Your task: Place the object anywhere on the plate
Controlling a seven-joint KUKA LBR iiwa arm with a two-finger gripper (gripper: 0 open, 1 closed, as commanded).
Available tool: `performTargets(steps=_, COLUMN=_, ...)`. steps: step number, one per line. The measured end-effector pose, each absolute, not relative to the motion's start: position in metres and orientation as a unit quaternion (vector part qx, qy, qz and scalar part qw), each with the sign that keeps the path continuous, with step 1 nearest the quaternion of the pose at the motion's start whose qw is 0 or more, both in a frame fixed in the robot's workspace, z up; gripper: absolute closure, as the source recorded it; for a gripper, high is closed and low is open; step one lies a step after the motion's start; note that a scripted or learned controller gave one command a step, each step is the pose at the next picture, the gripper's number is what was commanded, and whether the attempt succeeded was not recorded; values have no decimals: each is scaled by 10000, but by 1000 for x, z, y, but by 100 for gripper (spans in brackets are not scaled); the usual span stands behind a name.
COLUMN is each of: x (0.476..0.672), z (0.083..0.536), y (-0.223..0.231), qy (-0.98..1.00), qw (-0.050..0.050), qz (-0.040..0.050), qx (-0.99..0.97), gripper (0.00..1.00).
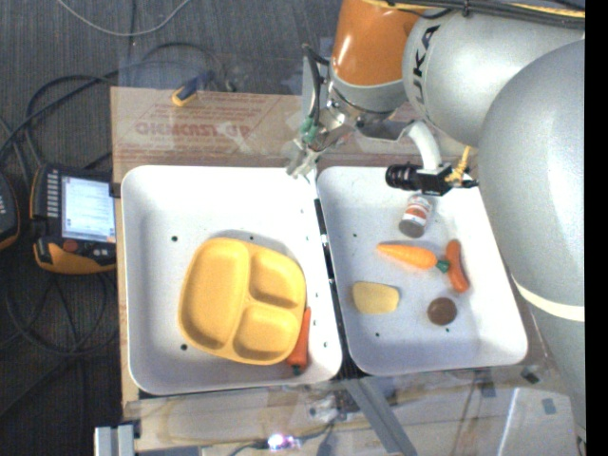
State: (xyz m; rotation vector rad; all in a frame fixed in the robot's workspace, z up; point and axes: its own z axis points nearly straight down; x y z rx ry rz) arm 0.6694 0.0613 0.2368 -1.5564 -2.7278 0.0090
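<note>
— Grey carpet and loose cables surround the bench; on it, two white bins sit side by side. Where is the yellow divided plate (245,299)?

— It lies in the left bin (152,255), with an orange carrot-like piece (301,342) tucked against its right rim.

— And the pickable things?

— All are in the right bin (494,340): a carrot (408,254), a small bottle (416,215), a tan slab (376,298), a brown disc (442,311), a reddish sausage-shaped piece (457,265).

— The gripper (306,150)?

— It hangs over the far end of the wall between the bins. Nothing seems to be between its fingers; how far apart they stand I cannot tell.

— Advice?

— I'd pick something lying apart, like the slab, descend squarely, and lift well clear of the dividing wall.
</note>
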Motion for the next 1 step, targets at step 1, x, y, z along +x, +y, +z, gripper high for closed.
performTargets(steps=1, x=569, z=279, y=6, qy=-9156, qw=15, qz=23, qx=-4021, gripper=100)
